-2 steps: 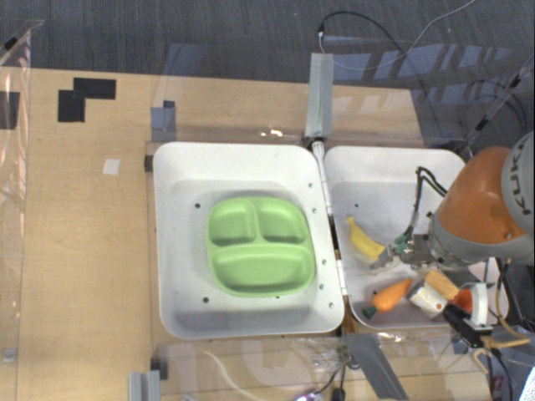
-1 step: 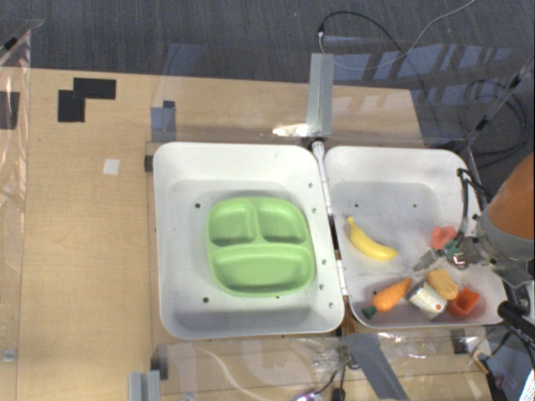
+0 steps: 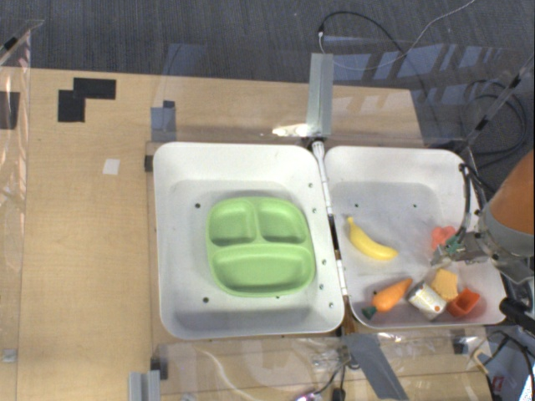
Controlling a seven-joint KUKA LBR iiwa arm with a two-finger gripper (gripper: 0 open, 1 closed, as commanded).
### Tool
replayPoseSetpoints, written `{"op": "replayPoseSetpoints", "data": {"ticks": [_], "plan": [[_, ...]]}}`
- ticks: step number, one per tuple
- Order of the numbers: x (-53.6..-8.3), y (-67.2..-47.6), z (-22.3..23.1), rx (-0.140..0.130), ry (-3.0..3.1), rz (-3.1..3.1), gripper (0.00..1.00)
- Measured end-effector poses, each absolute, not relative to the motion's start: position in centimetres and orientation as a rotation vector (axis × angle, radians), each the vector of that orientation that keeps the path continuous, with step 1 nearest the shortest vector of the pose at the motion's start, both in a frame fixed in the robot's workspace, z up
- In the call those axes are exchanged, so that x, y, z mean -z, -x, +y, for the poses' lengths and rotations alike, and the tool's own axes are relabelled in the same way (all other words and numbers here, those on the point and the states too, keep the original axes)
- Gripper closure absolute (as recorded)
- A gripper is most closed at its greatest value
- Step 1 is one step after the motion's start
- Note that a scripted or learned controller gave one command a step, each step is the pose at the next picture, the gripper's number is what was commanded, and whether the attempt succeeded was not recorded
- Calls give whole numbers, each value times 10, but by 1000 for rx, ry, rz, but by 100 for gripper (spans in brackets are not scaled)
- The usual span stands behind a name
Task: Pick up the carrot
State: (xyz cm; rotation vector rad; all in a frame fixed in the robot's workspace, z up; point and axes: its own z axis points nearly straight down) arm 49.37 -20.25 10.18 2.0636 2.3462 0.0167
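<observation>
We record a light wooden bench carrying two shallow white bins side by side: the left bin and the right bin, their inner rims touching. We also note black L-shaped markings on its far left corner.

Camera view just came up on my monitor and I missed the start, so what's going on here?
A grey robot arm with an orange band reaches in from the right over the right bin. Its gripper hangs above the toy food at that bin's right side, apart from the carrot, which lies untouched near the front edge. A banana lies further back. The left bin holds a green divided plate.
</observation>
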Motion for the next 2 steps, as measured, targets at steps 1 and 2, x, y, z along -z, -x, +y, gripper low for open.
{"op": "replayPoseSetpoints", "data": {"ticks": [1,2], "plan": [[-199,-489,-147,-5,-2307,2126,100],[-199,-489,-147,-5,-2307,2125,0]]}}
